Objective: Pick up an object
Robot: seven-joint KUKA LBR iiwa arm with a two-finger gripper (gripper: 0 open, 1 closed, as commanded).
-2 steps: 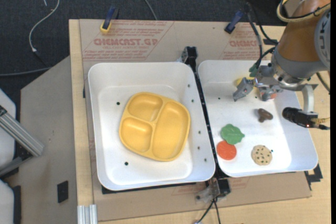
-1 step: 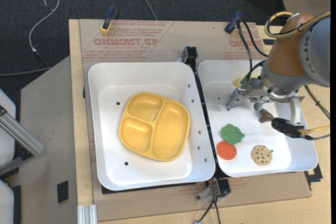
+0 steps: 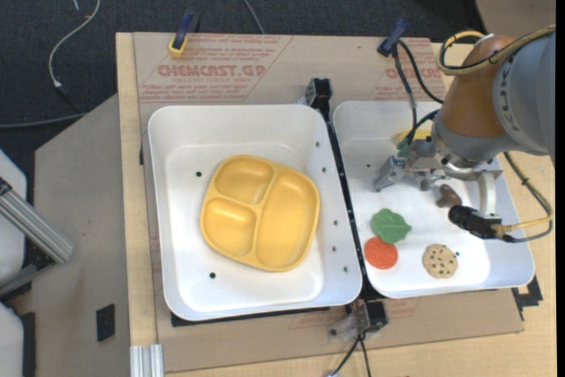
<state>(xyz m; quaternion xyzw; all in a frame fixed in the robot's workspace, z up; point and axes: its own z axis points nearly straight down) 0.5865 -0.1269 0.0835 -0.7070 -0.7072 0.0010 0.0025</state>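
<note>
My gripper point(image 3: 408, 174) hangs low over the middle of the right bin point(image 3: 371, 128), with the orange-banded wrist above it to the right. Just in front of it lie a green leafy toy point(image 3: 388, 224), a red-orange round slice point(image 3: 381, 254) and a chocolate-chip cookie point(image 3: 439, 260). A small brown piece point(image 3: 448, 192) peeks out under the gripper's right side. Part of a yellow item point(image 3: 408, 137) shows behind the gripper. I see nothing held in the gripper.
The left bin point(image 3: 177, 146) holds a yellow divided plate point(image 3: 260, 212). A black divider with clips runs between the two bins. Blue clamps sit at the bench's back edge. Cables trail over the dark floor at the upper left.
</note>
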